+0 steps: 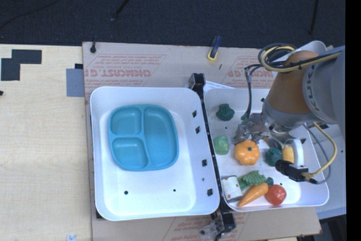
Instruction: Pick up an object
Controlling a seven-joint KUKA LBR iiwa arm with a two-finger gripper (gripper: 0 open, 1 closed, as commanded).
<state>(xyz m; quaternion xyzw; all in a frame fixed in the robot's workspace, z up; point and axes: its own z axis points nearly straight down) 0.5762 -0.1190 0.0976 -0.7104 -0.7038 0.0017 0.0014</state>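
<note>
Pumpkin [247, 152] sat mid right bin [316, 197], the gripper [252, 131] at its 12 o'clock, grip state impossible to tell, and a crooked descent could have nudged it toward the green piece [221, 145] at 9.

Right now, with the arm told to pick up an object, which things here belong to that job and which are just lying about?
Belonging to the job:
- gripper, low over the right bin
- orange pumpkin, nearest it
- carrot
- red tomato
- dark green toy
- pale green toy

Lying about:
- blue divided plate in the left bin
- clamp at the board's far edge
</note>
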